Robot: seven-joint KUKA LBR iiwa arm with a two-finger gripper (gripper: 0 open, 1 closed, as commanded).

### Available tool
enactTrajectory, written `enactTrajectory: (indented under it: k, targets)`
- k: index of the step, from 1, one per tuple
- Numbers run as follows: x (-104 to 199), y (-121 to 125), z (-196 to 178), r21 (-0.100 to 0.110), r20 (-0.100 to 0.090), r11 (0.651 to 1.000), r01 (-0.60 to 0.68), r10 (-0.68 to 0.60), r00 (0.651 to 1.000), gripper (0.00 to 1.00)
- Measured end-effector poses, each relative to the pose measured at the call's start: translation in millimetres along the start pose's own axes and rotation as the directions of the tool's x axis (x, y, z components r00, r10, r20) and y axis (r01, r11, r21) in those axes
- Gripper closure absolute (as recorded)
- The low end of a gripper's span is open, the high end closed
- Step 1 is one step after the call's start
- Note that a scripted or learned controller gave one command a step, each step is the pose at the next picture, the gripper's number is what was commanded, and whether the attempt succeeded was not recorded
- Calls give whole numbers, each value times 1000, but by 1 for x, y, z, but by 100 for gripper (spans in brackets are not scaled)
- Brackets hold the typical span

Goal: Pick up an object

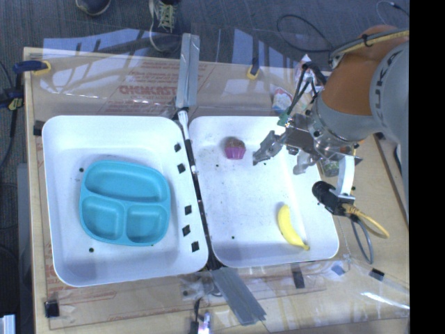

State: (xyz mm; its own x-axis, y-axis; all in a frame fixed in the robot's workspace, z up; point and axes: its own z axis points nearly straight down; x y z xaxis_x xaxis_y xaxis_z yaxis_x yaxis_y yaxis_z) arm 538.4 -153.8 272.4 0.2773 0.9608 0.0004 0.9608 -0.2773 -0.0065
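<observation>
Camera view: the pincer (281, 155) hangs over the upper right part of the right bin (236, 252). Its two fingers (265, 150) are spread apart with nothing between them. Two candidate objects lie in this bin. A small purple fruit (234, 147), possibly a plum, sits just beside the pincer, toward the bin divider. A banana (292, 227) lies near the bin's lower right corner, well apart from the pincer, long axis running from upper left to lower right. The purple fruit is the nearer target. The left bin (62, 256) holds a blue divided plate (125, 202). Both bins rest on the tabletop (361, 284).
</observation>
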Motion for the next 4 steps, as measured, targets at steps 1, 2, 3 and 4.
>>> enactTrajectory:
  k: [1, 2, 3, 4]
  targets:
    - [23, 86, 61, -1, 1, 1000, -23, 23, 1000, 0]
    - [19, 119, 180, -3, 1, 1000, 18, -18, 1000, 0]
    - [17, -2, 181, -2, 0, 998, 67, -67, 998, 0]
    - [17, -68, 181, -6, 2, 998, 65, -65, 998, 0]
